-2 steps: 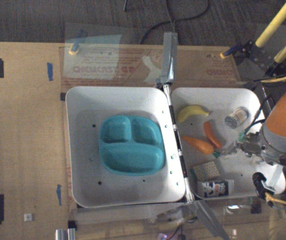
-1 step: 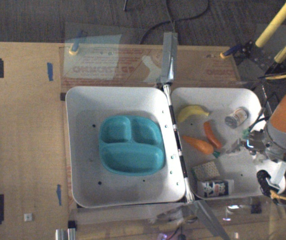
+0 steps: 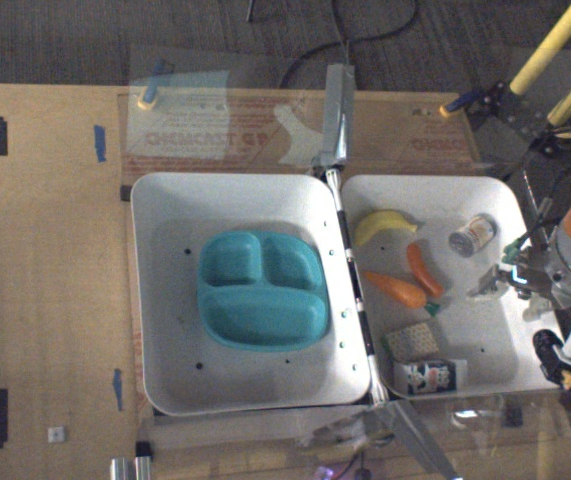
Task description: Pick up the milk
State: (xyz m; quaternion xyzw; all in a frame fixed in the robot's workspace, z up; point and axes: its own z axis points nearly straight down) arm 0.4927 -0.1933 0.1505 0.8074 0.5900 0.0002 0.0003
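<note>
The milk [image 3: 431, 377] is a small white carton with dark print, lying on its side at the front edge of the right bin [image 3: 485, 343]. My gripper [image 3: 506, 280] hangs over the right side of that bin, well behind and to the right of the carton. It holds nothing that I can see.
The right bin also holds a yellow banana [image 3: 383, 226], two orange carrots [image 3: 398, 289] [image 3: 424, 269], a tin can [image 3: 472, 235] and a tan cracker-like square [image 3: 412, 342]. A teal divided tray [image 3: 262, 290] lies in the left bin [image 3: 165, 268]. A metal divider [image 3: 350, 278] separates the bins.
</note>
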